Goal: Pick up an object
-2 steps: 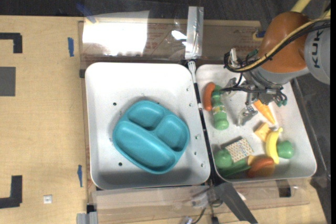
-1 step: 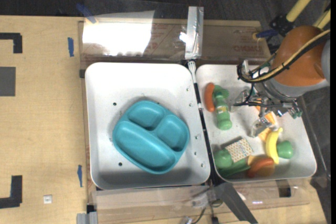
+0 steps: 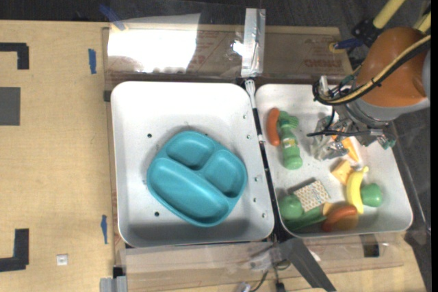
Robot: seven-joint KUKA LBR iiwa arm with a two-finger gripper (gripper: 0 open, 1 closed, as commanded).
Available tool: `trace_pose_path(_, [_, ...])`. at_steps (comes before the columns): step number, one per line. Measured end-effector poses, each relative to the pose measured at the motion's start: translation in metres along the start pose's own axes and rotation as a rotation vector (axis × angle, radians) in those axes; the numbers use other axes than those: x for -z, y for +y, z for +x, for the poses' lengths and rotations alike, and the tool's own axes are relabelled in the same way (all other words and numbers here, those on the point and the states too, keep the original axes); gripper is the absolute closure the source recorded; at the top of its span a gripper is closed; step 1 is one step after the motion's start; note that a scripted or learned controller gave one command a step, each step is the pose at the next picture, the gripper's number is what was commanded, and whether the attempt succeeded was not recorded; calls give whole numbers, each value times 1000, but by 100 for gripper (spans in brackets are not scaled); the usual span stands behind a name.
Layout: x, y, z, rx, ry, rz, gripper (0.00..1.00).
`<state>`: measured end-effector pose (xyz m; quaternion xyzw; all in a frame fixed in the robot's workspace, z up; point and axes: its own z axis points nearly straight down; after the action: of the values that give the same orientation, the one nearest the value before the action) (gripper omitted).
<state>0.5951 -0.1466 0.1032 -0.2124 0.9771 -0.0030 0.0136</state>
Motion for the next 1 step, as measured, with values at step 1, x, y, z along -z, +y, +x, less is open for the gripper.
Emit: trace_pose_path(1, [137,-21,-3,76,10,-3,100])
